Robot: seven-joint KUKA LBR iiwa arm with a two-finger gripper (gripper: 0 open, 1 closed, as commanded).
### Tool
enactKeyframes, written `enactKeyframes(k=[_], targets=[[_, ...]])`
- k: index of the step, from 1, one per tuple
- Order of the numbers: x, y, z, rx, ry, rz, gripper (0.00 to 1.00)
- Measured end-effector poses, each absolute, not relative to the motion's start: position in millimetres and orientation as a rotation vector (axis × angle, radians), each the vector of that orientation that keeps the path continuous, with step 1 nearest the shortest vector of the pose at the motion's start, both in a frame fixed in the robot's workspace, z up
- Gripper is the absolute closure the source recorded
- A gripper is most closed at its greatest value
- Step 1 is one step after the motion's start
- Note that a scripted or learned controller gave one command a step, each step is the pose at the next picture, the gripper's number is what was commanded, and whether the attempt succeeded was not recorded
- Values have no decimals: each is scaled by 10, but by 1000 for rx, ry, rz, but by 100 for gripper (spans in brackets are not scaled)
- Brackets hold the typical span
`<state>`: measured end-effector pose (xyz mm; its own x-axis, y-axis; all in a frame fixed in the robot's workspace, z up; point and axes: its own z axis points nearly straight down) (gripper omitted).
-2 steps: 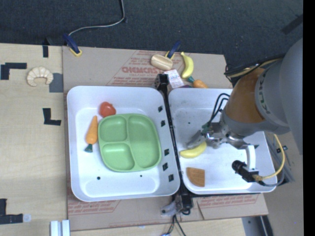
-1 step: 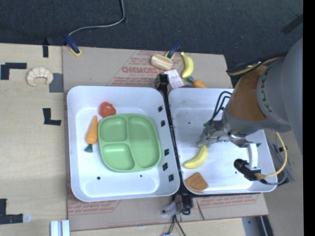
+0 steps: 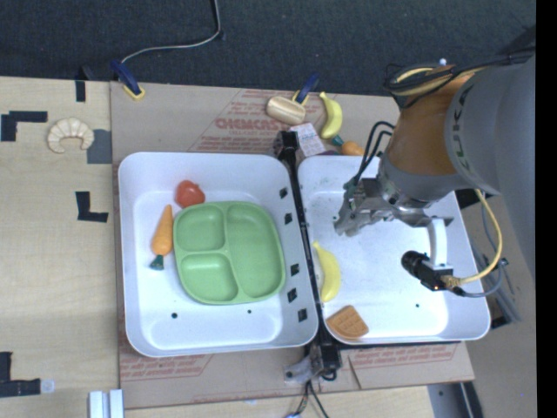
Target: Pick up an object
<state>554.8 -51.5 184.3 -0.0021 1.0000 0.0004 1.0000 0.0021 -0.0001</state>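
Banana lies in the R bin, lengthwise against its L wall, low in the view. Nothing touches it.

Gripper sits over the bare white floor of the same bin, up and to the R of the banana, apart from it. Can't tell whether it's apart or together: too dark and blurred from this angle. Nothing visibly held. Behind it, the grey wrist and orange band run off to the upper R. A black fitting w/ a yellow cable hangs below the wrist, over the bin's R half.

Also in the R bin: a flat orange-brown toast-like piece at the near edge, just below the banana, not touching it as far as I can see.

L bin: green divided plate in the middle, carrot at the plate's L edge, red tomato-like item above the carrot, near the plate's top L corner.

Outside the bins, on the cardboard sheet at the far side: bread roll, second banana, small white packet and a small orange item partly behind the bin rim. Blue clamps hold the cardboard's far edge. A croissant lies on the wooden bench, well to the L.
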Motion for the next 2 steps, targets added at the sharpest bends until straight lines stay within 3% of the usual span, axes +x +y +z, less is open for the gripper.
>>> enactKeyframes(k=[1, 2], targets=[[5545, -517, 1840, -2219, -2223, 1, 0], [5291, -549, 1840, -2220, -2221, 3, 0]])
